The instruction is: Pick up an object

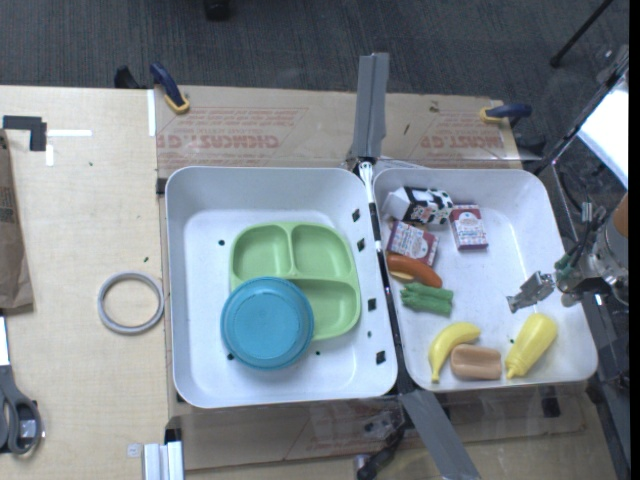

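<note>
My hand [530,293] hangs over the right bin [560,228], at its right side, just above the yellow corn cob [530,344]; I cannot tell how it is set, and nothing shows in it. Both bins are shallow, white, smooth plastic with rounded corners. The right one holds one curved yellow banana [450,346], one tan bread roll [476,362] touching it, the one cob, one knobbly green pickle [427,299], one orange carrot [412,268], two small red-and-white packets [411,240] and one black-and-white milk carton [427,208]. The left bin [200,228] holds one pale green divided tray [300,258] with three compartments and one round blue plate [267,321] overlapping its near-left corner. One grey ring [131,302] lies on the wooden worktop [70,218], left.
</note>
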### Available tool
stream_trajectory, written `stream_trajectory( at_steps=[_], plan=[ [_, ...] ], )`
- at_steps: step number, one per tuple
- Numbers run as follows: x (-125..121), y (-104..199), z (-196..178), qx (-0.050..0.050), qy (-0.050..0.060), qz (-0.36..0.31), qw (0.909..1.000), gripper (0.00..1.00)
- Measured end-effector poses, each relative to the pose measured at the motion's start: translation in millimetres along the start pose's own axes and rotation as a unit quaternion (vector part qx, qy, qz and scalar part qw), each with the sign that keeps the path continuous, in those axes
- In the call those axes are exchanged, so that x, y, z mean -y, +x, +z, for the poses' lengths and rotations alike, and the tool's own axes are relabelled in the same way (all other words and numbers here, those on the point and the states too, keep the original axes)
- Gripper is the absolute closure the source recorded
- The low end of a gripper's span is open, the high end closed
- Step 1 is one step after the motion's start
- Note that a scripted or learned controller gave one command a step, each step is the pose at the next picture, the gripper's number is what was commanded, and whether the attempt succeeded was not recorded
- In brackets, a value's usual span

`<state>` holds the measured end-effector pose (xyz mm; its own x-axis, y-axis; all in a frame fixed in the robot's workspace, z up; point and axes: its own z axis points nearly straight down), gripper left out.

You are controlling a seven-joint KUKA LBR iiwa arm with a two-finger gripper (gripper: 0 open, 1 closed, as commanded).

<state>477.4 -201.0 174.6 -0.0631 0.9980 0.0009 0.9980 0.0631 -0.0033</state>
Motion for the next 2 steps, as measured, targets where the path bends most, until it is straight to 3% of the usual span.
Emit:
stream_trajectory(
  at_steps=[1, 2],
  plan=[
    [-6, 98, 53, 0.000, 0.000, -0.042, 0.9991, 0.00],
    [-4, 71, 84, 0.000, 0.000, -0.114, 0.9935, 0.00]
  ],
)
